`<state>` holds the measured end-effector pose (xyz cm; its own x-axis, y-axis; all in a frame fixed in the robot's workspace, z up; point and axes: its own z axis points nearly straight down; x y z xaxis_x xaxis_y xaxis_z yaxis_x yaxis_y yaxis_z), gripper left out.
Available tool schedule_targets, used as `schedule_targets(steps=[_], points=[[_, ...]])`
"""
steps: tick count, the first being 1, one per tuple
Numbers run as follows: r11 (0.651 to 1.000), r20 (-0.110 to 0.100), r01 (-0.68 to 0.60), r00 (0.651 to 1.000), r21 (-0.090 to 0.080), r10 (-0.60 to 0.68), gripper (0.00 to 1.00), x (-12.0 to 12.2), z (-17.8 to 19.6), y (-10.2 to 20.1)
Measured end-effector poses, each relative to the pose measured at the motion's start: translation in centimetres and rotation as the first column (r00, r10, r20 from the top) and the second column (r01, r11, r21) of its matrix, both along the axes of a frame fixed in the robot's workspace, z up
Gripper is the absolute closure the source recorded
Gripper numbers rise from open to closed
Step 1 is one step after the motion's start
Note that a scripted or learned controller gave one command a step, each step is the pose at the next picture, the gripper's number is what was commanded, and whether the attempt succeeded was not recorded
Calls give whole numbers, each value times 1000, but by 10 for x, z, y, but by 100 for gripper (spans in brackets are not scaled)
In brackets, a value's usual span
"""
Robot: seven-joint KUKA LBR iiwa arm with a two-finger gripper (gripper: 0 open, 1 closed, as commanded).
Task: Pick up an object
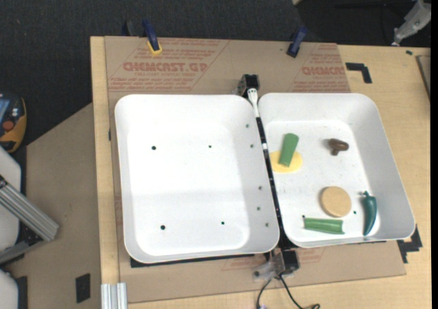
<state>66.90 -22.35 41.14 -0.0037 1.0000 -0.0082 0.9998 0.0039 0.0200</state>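
Lying in the right-hand shallow white bin point(383, 122): a green cylinder point(289, 149) overlapping a flat yellow disc point(284, 161) beside the left wall, a small brown lump point(336, 145), a round tan disc point(335, 201), a green rod point(323, 225) near the front rim, a dark green chili-shaped piece point(369, 212).

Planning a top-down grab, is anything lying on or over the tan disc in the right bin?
Nothing visible does. The tan disc lies flat and uncovered in the right bin, apart from the green block below it and the teal pepper beside it.
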Motion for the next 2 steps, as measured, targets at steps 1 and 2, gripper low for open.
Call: schedule_targets(steps=[1,2], points=[[1000,-5,-14,1000,12,14,0,-24,75,161],[1000,-12,2,1000,5,-2,100,-25,79,151]])
